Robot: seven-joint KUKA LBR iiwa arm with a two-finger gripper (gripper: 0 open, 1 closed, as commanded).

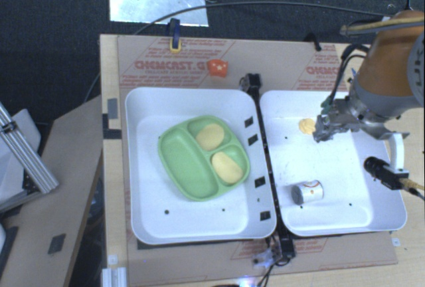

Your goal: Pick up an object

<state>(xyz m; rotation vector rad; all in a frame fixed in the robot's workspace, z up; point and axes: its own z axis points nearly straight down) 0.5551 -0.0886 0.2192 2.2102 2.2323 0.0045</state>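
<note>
Hiding its fingertips, claw [323, 131] beside half-covered yellow piece [306, 125] in right bin [345, 212].

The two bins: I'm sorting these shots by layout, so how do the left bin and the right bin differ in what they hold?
The left bin holds a green divided plate bearing two yellow pieces; the right bin has no plate. Its things lie loose: a small yellow piece and a small can on its side. The hand hangs over the right bin, not the left. Both are shallow and white.
</note>
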